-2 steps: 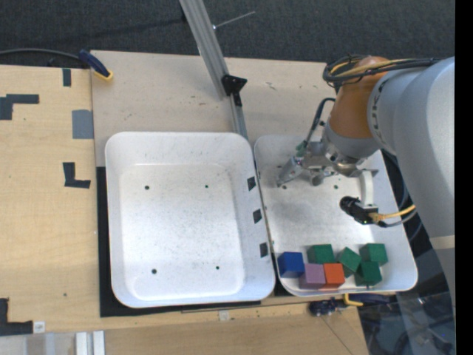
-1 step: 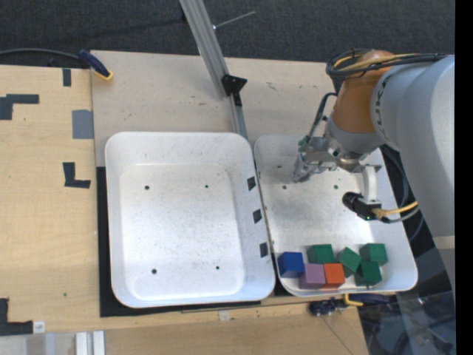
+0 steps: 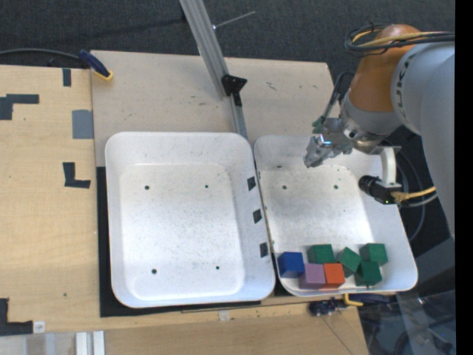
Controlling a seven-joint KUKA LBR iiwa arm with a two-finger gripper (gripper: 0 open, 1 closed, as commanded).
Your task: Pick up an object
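So the gripper (image 3: 319,154) is sitting up at about 1 o'clock in the frame, over the far end of the right bin (image 3: 295,198). The grey arm (image 3: 421,72) with its orange band (image 3: 380,69) comes in from 3 o'clock. Honestly can't tell if the fingers are spread or pressed together, it's too small and blurry there, and I don't see anything between them.

All the blocks are bunched up at the near end of the right bin, around 5 o'clock, well apart from the gripper. There's a blue cube (image 3: 291,263) on the 9 o'clock side of the pile, a purple cube (image 3: 315,274) just beside it, and an orange cube (image 3: 334,274) touching the purple one. Then four green blocks: one (image 3: 321,254) behind the purple cube, one (image 3: 349,259) tilted in the middle, one (image 3: 375,254) at the 3 o'clock end and one (image 3: 368,273) just in front of that.

The left bin (image 3: 181,220) sits right next to the right one on the table (image 3: 44,198). A metal rail (image 3: 211,46) slants in from 12 o'clock.
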